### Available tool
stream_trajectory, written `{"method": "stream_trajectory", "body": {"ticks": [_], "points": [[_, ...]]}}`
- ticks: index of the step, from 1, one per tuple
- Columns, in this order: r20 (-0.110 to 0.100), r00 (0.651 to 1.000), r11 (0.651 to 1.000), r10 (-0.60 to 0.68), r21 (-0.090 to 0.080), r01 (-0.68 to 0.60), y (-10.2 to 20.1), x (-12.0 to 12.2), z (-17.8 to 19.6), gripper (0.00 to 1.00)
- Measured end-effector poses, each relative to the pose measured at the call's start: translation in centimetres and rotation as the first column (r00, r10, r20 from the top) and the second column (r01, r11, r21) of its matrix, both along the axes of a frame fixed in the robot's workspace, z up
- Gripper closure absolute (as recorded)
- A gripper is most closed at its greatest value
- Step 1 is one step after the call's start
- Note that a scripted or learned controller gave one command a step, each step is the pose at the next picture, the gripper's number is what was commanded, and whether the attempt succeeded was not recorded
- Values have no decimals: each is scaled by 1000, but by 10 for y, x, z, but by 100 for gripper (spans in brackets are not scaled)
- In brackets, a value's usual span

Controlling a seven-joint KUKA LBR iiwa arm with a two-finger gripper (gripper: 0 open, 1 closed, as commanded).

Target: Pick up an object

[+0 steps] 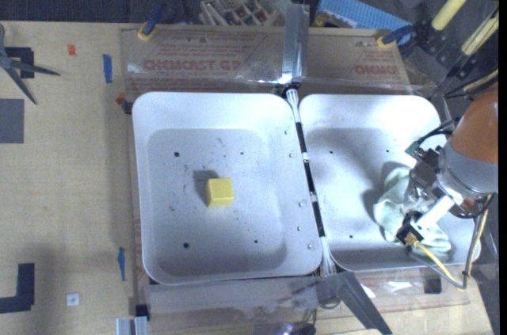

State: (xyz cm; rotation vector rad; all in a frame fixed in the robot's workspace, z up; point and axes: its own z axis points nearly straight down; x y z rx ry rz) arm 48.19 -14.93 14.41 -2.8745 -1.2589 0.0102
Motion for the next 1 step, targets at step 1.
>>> {"method": "stream_trajectory", "body": {"ticks": [1], "points": [[-1, 990, 990, -143, -1, 143, -12, 60, 47, 100]]}}
